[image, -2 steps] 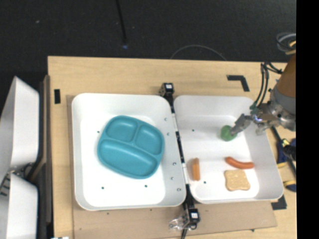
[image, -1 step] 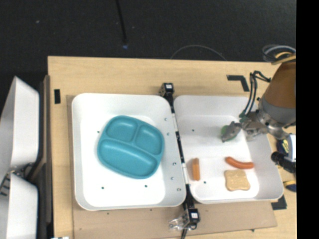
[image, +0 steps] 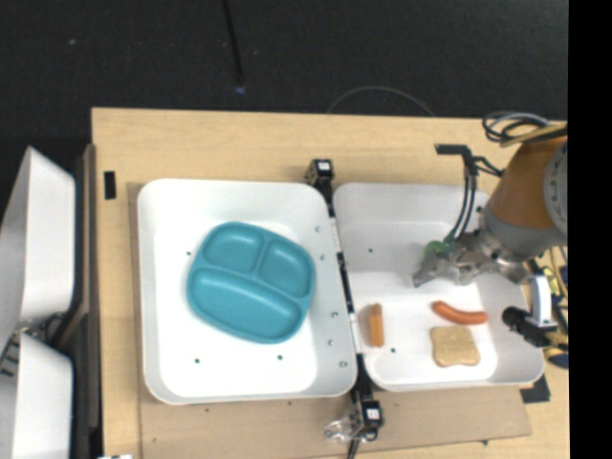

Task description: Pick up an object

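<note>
The toast lay in the right bin, not picked up yet.
Above it lay a red sausage, an orange one further left. The claw hovered near them, holding nothing; open or closed, I could not tell.

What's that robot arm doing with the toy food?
A grey robot arm with an orange band reaches in from the right over the right white bin. Its gripper hangs above the bin floor with nothing between its fingers. Three pieces of toy food lie in that bin: a red-orange sausage, a tan slice of toast and a small orange hot dog near the left wall. A teal divided plate sits in the left white bin. Nothing has been picked up yet.
</note>
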You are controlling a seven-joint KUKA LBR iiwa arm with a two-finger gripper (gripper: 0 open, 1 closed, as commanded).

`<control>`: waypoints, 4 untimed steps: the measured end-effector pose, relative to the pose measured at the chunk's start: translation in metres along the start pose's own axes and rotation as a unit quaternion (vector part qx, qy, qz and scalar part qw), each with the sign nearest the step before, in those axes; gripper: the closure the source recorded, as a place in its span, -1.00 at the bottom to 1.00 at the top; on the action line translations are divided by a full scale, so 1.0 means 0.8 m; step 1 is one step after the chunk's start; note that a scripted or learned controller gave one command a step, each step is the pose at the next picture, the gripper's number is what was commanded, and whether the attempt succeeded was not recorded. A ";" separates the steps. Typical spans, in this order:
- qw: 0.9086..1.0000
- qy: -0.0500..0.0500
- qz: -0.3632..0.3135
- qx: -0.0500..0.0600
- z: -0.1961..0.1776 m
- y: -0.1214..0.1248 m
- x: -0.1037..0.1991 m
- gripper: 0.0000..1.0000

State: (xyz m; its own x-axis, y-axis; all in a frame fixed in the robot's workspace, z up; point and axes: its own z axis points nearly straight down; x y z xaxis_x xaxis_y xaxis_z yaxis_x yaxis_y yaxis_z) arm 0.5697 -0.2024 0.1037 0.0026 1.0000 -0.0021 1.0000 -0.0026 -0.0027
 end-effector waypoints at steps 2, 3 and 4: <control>1.000 0.000 -0.003 -0.005 -0.090 0.017 0.001 1.00; 1.000 0.000 -0.004 -0.005 -0.148 0.020 0.008 1.00; 1.000 0.000 -0.004 -0.004 -0.203 0.017 0.011 1.00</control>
State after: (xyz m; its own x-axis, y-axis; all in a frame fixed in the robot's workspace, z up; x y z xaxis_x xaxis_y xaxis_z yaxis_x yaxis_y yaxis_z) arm 0.5840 -0.1930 0.2661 -0.0050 1.0000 -0.0012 1.0000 0.0050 0.0052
